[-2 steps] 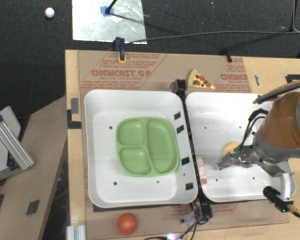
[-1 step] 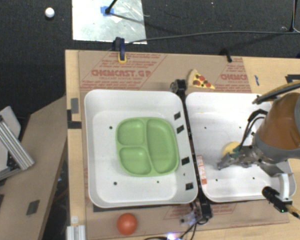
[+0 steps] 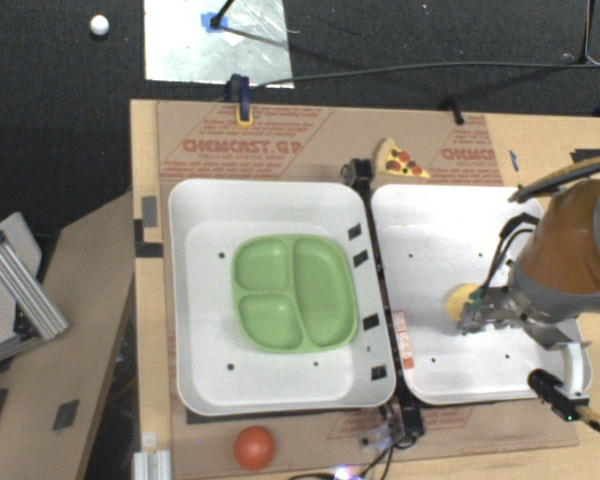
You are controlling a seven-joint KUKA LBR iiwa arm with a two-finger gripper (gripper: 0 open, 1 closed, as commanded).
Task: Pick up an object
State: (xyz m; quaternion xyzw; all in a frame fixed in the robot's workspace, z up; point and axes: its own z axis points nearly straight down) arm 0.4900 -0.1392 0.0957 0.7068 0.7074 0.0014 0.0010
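Observation:
A small yellow object [image 3: 460,299] lies on the floor of the right bin [image 3: 430,238], toward its middle right. My gripper [image 3: 473,317] is low in that bin, right against the yellow object's right side and partly covering it. The grey arm with its orange band comes in from the right edge above it. A green divided plate [image 3: 293,293] sits in the middle of the left bin [image 3: 200,228].
A red ball [image 3: 253,447] rests on the bench in front of the left bin. A toy pizza slice [image 3: 401,160] lies on the cardboard behind the right bin. Black clips line the seam between the bins. A yellow clamp [image 3: 242,108] holds the board's back edge.

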